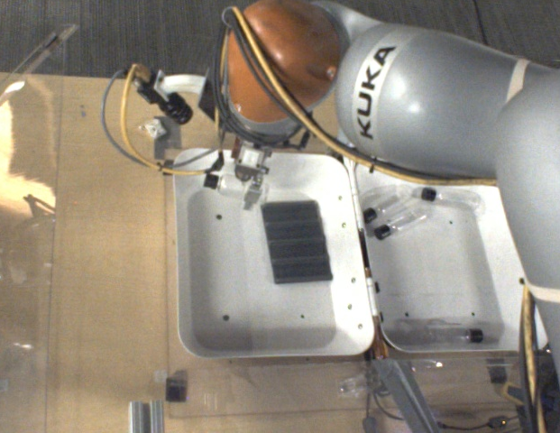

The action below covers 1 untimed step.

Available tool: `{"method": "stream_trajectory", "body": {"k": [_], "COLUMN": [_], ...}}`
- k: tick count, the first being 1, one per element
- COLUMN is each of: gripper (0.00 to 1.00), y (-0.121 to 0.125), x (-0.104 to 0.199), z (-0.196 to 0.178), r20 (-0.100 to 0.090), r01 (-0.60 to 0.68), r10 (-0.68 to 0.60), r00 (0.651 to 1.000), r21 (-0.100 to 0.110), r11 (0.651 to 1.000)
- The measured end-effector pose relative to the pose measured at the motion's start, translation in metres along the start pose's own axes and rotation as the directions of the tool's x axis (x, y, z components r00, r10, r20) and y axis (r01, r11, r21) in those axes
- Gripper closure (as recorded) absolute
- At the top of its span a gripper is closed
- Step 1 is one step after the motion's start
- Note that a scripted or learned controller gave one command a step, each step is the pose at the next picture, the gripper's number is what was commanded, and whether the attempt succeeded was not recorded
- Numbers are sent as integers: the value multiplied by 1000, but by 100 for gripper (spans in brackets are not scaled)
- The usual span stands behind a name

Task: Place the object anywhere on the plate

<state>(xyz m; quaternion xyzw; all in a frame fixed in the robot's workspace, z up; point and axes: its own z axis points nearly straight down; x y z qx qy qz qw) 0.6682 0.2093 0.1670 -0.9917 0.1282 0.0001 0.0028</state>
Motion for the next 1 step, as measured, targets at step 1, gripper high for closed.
{"method": "stream_trajectory", "body": {"k": [1], "gripper": [100], "y": [-26], "x": [-7], "z": [2], "r20": [-2], "r01": [-281], "r10": [281], "r00": [960], "r21": [2], "r11": [960]}}
